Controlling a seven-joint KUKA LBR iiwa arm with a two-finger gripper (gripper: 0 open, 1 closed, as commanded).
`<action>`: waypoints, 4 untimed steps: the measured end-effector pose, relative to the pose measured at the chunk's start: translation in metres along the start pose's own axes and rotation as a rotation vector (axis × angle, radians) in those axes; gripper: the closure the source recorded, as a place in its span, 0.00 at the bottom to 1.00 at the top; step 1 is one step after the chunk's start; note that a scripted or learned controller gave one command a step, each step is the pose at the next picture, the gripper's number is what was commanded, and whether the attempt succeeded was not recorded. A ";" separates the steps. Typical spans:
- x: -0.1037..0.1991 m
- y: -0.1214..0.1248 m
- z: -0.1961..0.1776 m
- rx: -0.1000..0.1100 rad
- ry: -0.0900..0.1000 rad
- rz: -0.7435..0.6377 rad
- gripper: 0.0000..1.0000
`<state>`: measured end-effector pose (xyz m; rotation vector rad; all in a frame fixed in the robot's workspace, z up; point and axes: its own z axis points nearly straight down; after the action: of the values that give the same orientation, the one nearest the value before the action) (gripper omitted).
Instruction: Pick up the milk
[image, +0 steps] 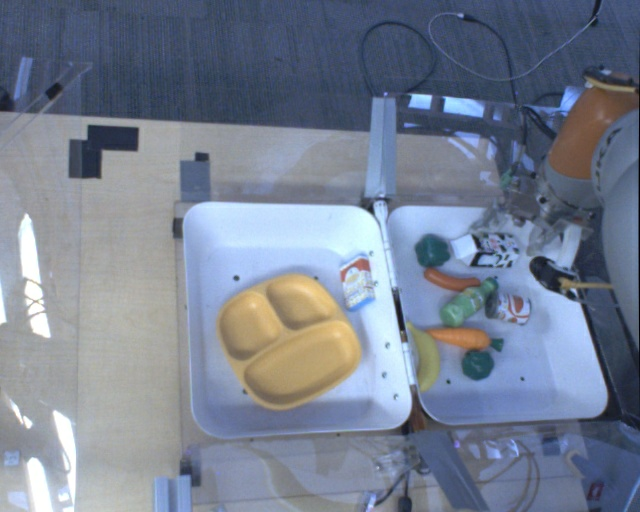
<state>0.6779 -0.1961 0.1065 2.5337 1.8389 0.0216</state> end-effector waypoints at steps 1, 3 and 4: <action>-0.001 -0.004 0.000 -0.010 0.003 0.007 0.00; -0.001 0.003 -0.015 -0.034 -0.002 0.027 1.00; 0.007 -0.008 -0.017 0.006 -0.005 0.149 1.00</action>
<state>0.6724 -0.1867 0.1238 2.6660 1.6460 0.0109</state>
